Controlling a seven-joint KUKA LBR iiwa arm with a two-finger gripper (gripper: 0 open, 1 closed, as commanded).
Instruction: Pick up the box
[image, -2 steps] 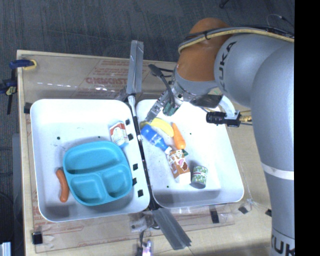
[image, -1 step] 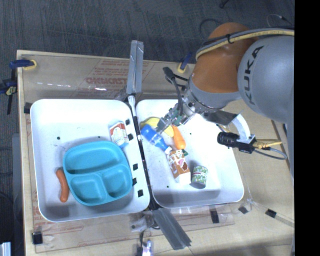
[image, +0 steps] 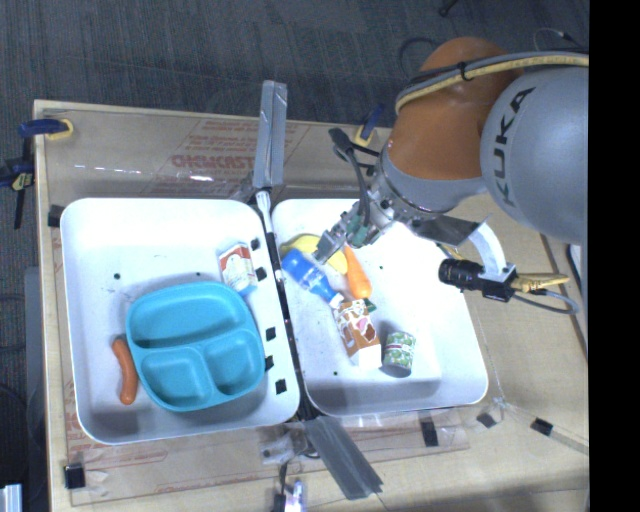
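Observation:
A small carton box (image: 357, 328) with a colourful print lies in the right bin (image: 455, 345), near its middle. A second small red and white box (image: 236, 266) stands in the left bin (image: 85, 240), against the divider. My gripper (image: 338, 240) reaches down into the right bin's far left part, just above a blue bottle (image: 310, 275) and beside a yellow banana (image: 297, 243). It is well above and to the left of the printed box, with nothing visibly held.
An orange carrot (image: 357, 276) lies between the bottle and the printed box. A green can (image: 398, 353) sits to that box's right. The left bin holds a blue divided plate (image: 195, 345) and a sausage (image: 125, 368).

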